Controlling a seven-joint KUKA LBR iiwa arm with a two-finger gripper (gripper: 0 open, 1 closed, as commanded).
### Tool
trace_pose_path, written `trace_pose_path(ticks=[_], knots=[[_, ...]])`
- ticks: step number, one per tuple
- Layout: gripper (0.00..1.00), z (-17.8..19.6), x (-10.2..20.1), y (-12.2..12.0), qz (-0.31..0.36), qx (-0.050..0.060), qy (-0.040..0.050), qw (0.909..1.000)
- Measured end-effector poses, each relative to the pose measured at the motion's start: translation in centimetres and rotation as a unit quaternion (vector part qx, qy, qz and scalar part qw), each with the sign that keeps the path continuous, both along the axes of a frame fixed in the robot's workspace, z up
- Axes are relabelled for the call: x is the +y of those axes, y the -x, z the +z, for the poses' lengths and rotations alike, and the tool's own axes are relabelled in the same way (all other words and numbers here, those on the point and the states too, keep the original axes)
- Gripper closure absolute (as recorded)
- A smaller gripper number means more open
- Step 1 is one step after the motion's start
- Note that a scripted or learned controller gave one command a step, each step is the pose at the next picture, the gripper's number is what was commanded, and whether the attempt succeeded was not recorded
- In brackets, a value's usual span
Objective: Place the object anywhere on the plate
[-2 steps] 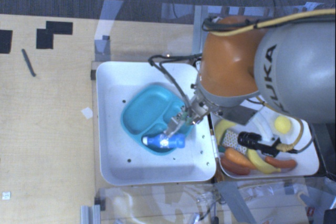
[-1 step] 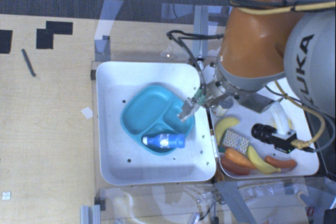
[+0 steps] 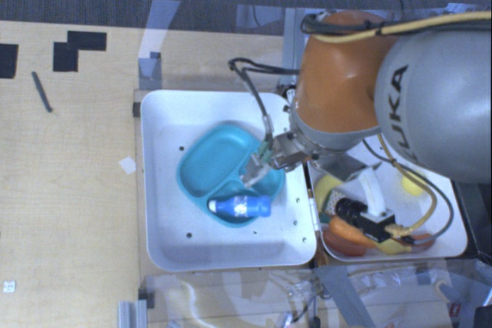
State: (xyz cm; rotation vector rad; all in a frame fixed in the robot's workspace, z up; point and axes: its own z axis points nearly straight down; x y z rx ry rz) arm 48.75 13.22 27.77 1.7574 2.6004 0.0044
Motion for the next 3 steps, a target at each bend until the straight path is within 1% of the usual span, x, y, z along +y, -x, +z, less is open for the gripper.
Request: trace_pose_path(ticks=[1,2,3], knots=[[0.00,-1.5,0.3,0.0,-0.026,0.001,-0.0001,0.9997],[0.00,-2.5,2.0,0.0,-0.079,0.001,-0.0007,0.9969],[0.00,-4.0,0.2,-0.1,-0.025,0.000,-0.0006,0.9997]])
